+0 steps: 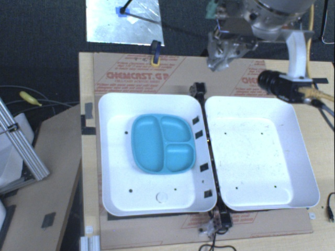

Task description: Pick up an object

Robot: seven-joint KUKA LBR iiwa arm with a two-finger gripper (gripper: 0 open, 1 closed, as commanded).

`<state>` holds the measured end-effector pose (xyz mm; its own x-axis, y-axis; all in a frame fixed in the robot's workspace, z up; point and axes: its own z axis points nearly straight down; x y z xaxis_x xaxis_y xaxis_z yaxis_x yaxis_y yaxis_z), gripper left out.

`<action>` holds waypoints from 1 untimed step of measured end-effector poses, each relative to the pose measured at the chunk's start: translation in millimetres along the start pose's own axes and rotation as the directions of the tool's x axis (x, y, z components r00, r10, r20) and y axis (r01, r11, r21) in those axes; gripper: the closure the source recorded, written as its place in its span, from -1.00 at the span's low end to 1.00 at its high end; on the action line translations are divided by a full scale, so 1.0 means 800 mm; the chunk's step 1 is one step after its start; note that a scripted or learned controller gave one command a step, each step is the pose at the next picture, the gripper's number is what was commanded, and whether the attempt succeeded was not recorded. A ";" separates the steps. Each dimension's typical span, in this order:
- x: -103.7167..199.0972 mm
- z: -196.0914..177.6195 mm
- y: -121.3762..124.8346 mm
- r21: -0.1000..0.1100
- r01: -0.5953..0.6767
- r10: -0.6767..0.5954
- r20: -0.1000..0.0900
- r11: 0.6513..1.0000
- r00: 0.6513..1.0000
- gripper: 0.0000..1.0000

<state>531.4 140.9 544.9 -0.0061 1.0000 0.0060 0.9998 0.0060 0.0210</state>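
A light blue plate (162, 143) with three compartments lies flat in the middle of the left bin (115, 140). My gripper (219, 56) hangs high above the bench, behind the far edge of the bins and over the divide between them. It is well away from the plate, up and to the right of it. Nothing shows between its fingers.
The right bin (256, 156) sits beside the left one, joined along a black clip strip (204, 140). A cardboard sheet (136, 69) lies under both bins. A shiny metal sheet (123, 14) lies behind the bench at top left. Aluminium framing (18, 145) stands at the left.
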 end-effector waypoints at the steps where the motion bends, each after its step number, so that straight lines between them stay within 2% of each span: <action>1: 0.121 0.086 -0.061 0.026 0.008 -0.008 0.005 1.000 1.000 1.00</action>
<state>483.2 237.4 475.9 -0.0143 0.9999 0.0011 0.9999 0.0143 -0.0051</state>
